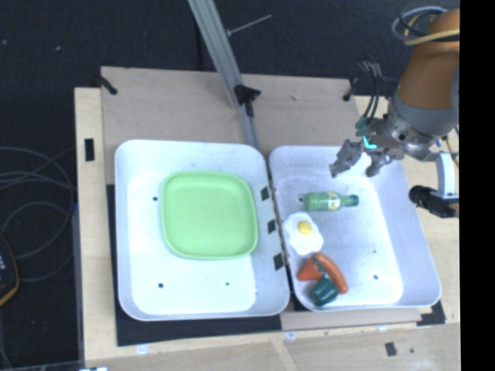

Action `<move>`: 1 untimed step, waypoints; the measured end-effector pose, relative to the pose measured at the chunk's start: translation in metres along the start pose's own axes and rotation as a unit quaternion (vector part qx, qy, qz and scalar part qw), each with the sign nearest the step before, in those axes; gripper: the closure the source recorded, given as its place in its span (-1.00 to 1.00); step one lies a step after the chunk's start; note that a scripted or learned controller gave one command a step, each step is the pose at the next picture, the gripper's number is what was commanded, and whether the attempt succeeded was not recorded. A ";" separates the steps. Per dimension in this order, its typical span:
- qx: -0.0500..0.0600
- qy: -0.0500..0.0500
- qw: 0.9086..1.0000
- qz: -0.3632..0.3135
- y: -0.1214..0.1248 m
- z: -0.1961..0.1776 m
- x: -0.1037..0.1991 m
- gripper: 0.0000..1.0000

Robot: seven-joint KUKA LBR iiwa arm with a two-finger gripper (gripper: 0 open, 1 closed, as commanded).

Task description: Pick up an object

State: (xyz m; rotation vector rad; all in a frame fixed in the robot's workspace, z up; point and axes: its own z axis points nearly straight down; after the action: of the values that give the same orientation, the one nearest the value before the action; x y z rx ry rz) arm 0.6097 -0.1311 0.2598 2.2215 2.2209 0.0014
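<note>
Arm: seen at the upper right of the frame, with the gripper (360,163) hung over the upper part of the right bin (410,253).
Gripper: spread wide, nothing is held between the fingers.
Bottle (329,201): green, laid on its side near the middle of the right bin, below and left of the gripper, apart from it.
Fried egg (303,233): placed just below the bottle.
Carrot (325,267): found lower down, touching a green pepper (323,291).
Left bin (139,207): a green plate (209,215) is held in it.
</note>
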 end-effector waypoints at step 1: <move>0.000 0.000 1.000 0.000 0.000 0.000 0.000 -1.00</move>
State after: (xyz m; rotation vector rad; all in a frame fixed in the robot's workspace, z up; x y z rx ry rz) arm 0.6097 -0.1311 0.2597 2.2216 2.2209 0.0013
